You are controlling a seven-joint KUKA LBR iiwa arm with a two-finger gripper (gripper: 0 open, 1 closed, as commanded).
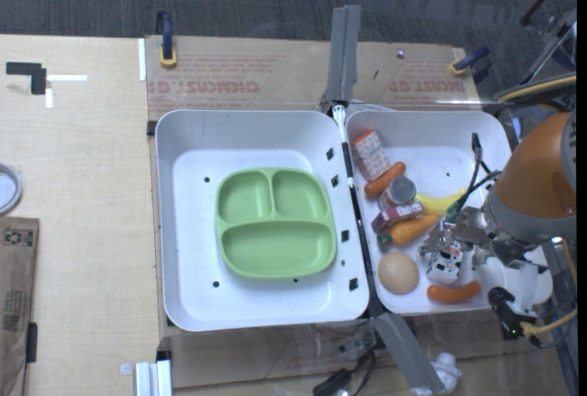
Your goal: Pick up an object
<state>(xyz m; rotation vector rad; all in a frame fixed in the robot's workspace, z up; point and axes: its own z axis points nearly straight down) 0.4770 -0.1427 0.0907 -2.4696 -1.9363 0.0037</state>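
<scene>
My claw [447, 249] is down inside the right bin [431, 124], low in its right half, over the pile of small items. Can't tell how far open it is or whether it has hold of anything; the metal parts blur together with a small white-and-dark object right under it.

Nearest things: an orange sausage-shaped piece [453, 292] lies just below the claw, near the bin's front wall. A round beige ball [398, 273] sits just to the claw's left. An orange carrot-like piece [411, 228] lies just up-left of the claw, and a yellow banana-like piece [444, 200] is just above it.

Further up the bin: a small jar with a dark lid [401, 192] sits between the carrot-like piece and a second orange piece [384, 180], which lies tilted beside it. Above that, a small red-and-white carton [369, 152] lies tilted near the bin's left wall. All pick candidates are in this right bin, bunched along its left and middle.

My arm comes in from the right; orange band [541, 174] is above the wrist, over the bin's right edge.

Left bin [183, 202] holds a green divided plate [275, 223], three compartments, roughly centred. The two bins touch along a shared middle edge.

Both bins sit on brown cardboard [238, 73] on the tabletop [73, 156]. A blue-and-yellow clamp [165, 38] pins the cardboard's far left corner, another clamp [470, 62] at the far right.
</scene>
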